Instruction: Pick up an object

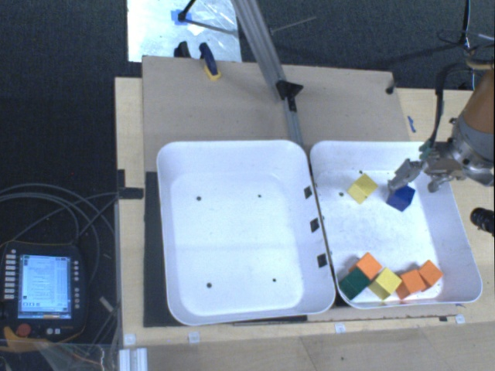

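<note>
- The end effector (404, 182) sits over the far right part of the right bin (456, 238), reaching in from the right on the grey arm (476, 141). Its fingers point left and slightly down toward a blue block (401, 199).
- Whether the fingers are spread or closed I cannot tell — they blur together at the tip, and the blue block lies just below them, touching or nearly so. Nothing is clearly seen between the fingers, so I would not call it a hold.
- Just left of the blue block, near but apart from it, lies a yellow block (361, 188), tilted on the bin floor.
- At the near edge of the same bin a cluster is packed together: an orange block (369, 266), a dark green block (354, 284), a second yellow block (384, 284), and two more orange blocks (421, 277) to their right.
- The left bin (174, 207) lies just beside the right one, their rims touching along the middle of the table (340, 103).
- Progress, as I judge it: the arm is at a candidate — the blue block — but the block looks to rest on the bin floor, not lifted. Closing on it firmly and raising it clear are what is left.
</note>
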Available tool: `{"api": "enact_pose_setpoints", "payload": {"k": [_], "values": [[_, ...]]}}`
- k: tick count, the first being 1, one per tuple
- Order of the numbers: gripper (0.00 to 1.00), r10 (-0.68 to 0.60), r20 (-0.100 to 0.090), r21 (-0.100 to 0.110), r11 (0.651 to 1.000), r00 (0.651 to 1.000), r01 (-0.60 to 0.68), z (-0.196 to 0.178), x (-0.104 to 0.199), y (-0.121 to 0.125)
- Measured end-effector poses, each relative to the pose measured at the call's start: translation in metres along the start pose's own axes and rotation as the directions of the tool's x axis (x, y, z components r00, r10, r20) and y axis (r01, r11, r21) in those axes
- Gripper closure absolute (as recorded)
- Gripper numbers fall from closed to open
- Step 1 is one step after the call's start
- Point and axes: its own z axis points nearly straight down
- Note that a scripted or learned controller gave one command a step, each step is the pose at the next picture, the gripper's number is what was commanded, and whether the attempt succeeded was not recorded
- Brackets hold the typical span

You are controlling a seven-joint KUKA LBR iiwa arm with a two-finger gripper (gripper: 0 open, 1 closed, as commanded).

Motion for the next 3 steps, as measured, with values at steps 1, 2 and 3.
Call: {"api": "enact_pose_setpoints", "payload": {"k": [1,2,3], "values": [[0.0,0.0,0.0,0.0,1.0,1.0,0.0,0.041,0.0,-0.001],[0.0,0.001,0.0,0.001,1.0,1.0,-0.001,0.103,-0.003,0.003],[1.0,-0.002,0.001,-0.006,1.0,1.0,0.002,0.088,-0.004,0.005]]}}
